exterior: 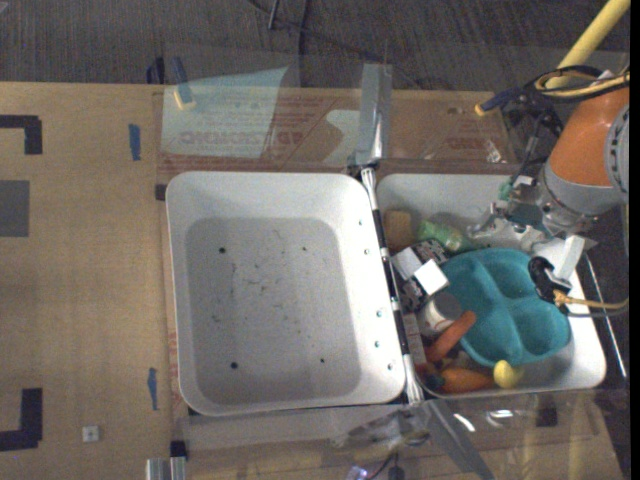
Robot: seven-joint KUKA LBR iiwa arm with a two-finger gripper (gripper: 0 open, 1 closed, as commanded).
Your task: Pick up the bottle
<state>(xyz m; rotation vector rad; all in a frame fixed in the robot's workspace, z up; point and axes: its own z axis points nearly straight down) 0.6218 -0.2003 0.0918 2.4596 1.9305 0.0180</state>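
A small yellow ball point(507, 373) and orange carrots point(455, 353) are lying at the near edge of the right bin point(590, 363), beside a teal tray point(505, 308). The green bottle point(440, 234) is resting at the bin's far side, just left of the claw point(512, 213). The claw is hovering there; whether it is apart or together cannot be told.

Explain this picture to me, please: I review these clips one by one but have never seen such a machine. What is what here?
One camera looks down at a slant on a bench with two shallow white bins. The left bin sits beside the right bin, which holds a jumble: a teal tray, orange carrots, a small yellow piece, a pale green item. The grey and orange arm reaches in from the right, its tool over the right bin's far edge. I cannot tell whether it holds anything.
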